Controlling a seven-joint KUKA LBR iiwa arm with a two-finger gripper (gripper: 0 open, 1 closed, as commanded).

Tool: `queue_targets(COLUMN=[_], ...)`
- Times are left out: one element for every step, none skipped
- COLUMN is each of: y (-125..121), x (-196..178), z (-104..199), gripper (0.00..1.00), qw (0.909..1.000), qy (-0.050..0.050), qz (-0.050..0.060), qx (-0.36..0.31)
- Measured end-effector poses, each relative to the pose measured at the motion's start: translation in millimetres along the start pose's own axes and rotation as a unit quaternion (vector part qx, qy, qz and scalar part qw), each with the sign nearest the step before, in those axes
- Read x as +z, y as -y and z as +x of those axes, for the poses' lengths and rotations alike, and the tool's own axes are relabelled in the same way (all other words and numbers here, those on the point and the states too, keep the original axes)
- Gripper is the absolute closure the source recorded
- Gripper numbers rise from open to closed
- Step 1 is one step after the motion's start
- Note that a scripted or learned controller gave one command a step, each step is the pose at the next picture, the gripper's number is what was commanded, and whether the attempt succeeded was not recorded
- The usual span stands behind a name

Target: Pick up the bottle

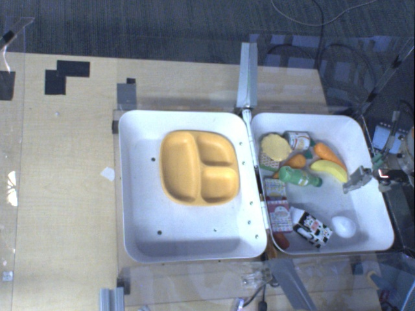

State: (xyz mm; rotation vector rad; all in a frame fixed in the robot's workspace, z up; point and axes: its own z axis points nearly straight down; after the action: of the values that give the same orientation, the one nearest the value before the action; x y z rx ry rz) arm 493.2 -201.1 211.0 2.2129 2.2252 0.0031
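Green plastic bottle [300, 177] is seen lying flat near the centre of the right bin [363, 131], touching the banana [329, 170] at its 2 o'clock side, with an orange item [296, 161] just at 12 o'clock. Long axis is judged to run 9-to-3 o'clock, slightly tilted; which end is the cap cannot be told. It is judged light, stiff, smooth and prone to rolling, so a grasp across the mid-body, square to the long axis, is advised. End effector [358, 179] is seen at the bin's 3 o'clock edge, apart from the bottle; whether it is open or closed cannot be told. Nothing is gripped.
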Motion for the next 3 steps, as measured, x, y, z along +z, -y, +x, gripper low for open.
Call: queue_targets(y=[5.9,-128.1,-176.6], x=[96.2,112.2,122.8], z=[-4.4,-3.5,39.4], gripper=[0.0,0.0,0.0], qw=[1.0,0.9992,0.9824], qy=[0.0,0.0,0.001], qz=[0.0,-0.001,0.0], qx=[-0.003,0.041,0.187])
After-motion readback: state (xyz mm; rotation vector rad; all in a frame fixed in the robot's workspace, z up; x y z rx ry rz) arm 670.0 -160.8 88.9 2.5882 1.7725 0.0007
